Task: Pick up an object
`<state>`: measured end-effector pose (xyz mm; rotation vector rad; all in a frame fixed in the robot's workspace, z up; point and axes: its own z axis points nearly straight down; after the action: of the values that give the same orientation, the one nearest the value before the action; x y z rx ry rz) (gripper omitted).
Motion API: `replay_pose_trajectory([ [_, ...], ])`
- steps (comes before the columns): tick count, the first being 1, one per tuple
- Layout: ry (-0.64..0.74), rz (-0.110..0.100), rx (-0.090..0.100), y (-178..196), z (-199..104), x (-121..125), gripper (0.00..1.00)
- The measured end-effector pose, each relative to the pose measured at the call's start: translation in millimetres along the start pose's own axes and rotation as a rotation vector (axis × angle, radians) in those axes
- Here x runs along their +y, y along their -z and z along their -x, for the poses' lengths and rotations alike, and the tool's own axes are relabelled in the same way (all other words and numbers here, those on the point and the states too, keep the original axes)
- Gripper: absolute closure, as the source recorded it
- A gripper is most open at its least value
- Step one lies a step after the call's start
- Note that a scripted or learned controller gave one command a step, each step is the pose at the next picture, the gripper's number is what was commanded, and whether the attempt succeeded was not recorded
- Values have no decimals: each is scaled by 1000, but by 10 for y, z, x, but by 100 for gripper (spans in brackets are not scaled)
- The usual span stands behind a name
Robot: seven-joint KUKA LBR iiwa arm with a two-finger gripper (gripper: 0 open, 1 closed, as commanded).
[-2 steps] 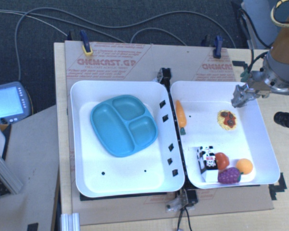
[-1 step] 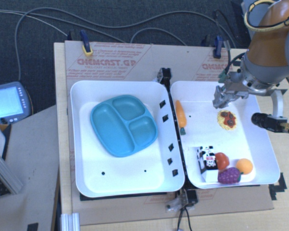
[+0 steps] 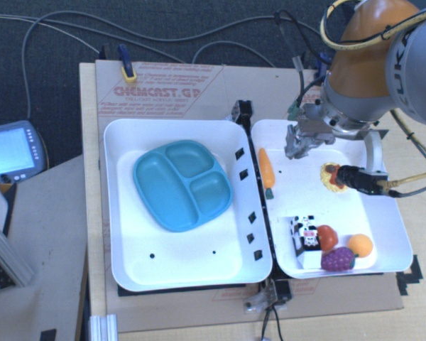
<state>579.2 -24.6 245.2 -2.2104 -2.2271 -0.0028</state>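
The fingers (image 3: 298, 148) hang over the back of the right bin, grey and blurred together, so whether they are apart or closed cannot be told; nothing is seen between them. They hover above bare bin floor, just right of the carrot and left of a small yellow-and-red toy.

From the left: a handheld screen (image 3: 11, 151) lies off the desk's edge. The desk (image 3: 163, 84) carries a printed cardboard sheet with a blue-and-yellow clip (image 3: 126, 62) at its back. The left bin (image 3: 121, 190) holds a blue sectioned plate (image 3: 182, 184), lying flat and turned at an angle, toward the bin's back and middle.

At the right bin (image 3: 394, 222), the carrot (image 3: 267, 170) lies against the left wall, its long axis running front to back, green end toward the front. The yellow-and-red toy (image 3: 331, 176) sits mid-bin, touching a black cylinder on the arm. In the front corner cluster a black-and-white cow toy (image 3: 307, 234), a red fruit (image 3: 327, 237), an orange (image 3: 360, 245) and purple grapes (image 3: 338, 260), all close together.

The arm (image 3: 373, 48) comes in from the upper right, its orange band bent down over the bin, wrist pointing down and left.
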Motion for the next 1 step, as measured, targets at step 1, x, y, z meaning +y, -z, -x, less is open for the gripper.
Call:
replay_pose_trajectory([
  [1,-2,-3,-2,-155,-516,4,100],
])
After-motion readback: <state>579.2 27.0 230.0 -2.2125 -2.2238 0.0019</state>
